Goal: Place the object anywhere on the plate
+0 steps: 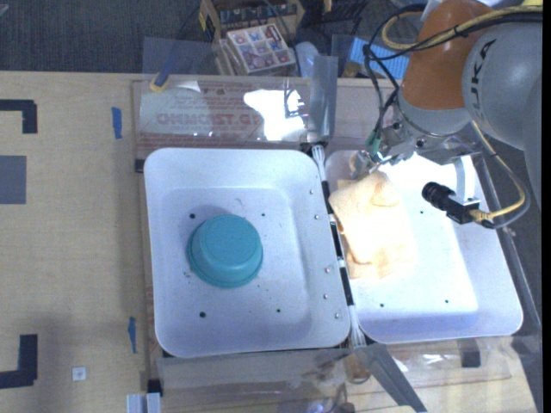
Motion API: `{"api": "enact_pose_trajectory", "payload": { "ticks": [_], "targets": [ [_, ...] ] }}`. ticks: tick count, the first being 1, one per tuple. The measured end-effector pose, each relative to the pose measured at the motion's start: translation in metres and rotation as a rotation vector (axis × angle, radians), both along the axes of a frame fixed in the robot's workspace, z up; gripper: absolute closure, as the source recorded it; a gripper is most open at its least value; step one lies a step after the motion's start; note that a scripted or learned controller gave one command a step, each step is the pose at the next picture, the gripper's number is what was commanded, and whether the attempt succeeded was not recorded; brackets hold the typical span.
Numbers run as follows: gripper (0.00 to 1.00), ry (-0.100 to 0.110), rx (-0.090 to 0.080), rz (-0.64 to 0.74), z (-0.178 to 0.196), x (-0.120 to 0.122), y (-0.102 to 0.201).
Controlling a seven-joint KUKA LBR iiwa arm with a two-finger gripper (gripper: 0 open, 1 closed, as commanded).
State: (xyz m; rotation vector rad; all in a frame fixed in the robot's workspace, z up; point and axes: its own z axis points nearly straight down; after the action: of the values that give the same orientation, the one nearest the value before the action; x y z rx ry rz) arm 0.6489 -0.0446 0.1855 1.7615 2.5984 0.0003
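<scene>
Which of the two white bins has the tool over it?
The right bin, holding the pale yellow cloth. The tool hangs over its far end; the left bin holds a teal plate.

Two shallow white bins sit side by side on the table: the left bin [172, 179] and the right bin [482, 308], their inner rims touching along a line of small bolts. A clear plastic sheet [215, 114] with faint red lettering lies against the far edge of the left bin. Blue tape marks [116, 123] stick to the table near its far left. Beyond the table's far edge stands a cardboard box [254, 33] of colourful items.
</scene>
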Motion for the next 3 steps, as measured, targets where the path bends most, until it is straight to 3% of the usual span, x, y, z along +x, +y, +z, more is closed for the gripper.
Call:
{"api": "enact_pose_trajectory", "payload": {
  "ticks": [1,3],
  "targets": [
    [1.00,-0.002,0.000,0.001,0.040,0.001,0.000],
    [1.00,-0.001,0.000,0.798,0.027,0.000,0.096]
  ]
}}
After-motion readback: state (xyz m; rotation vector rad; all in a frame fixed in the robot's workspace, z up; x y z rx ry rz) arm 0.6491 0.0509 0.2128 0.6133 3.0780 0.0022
